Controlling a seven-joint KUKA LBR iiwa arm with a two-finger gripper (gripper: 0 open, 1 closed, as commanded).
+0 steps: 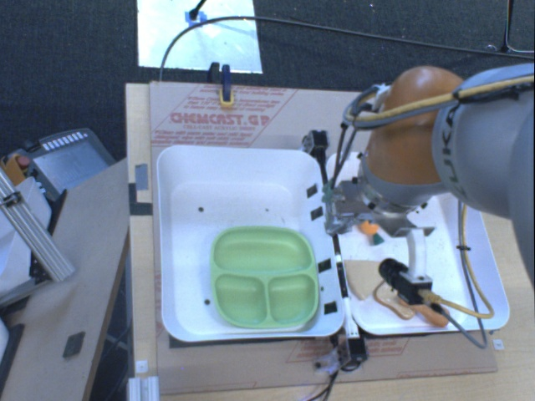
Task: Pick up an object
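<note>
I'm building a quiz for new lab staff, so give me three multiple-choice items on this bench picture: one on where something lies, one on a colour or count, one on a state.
1. Where does the divided plate lie?
A. In the left bin
B. In the right bin
C. On the cardboard behind the bins

2. How many compartments does the plate have?
A. Two
B. Three
C. Five

3. How does the plate sit?
A. Flat, open side up
B. Flipped face down
C. Standing on edge against the bin wall

Answers:
1. A, since it rests on the floor of the left bin, toward its near side, while the arm hangs over the right bin.
2. B, since one long section runs across the far side and two smaller ones sit nearer the camera.
3. A, since its raised rim and hollow sections face the camera.
</note>
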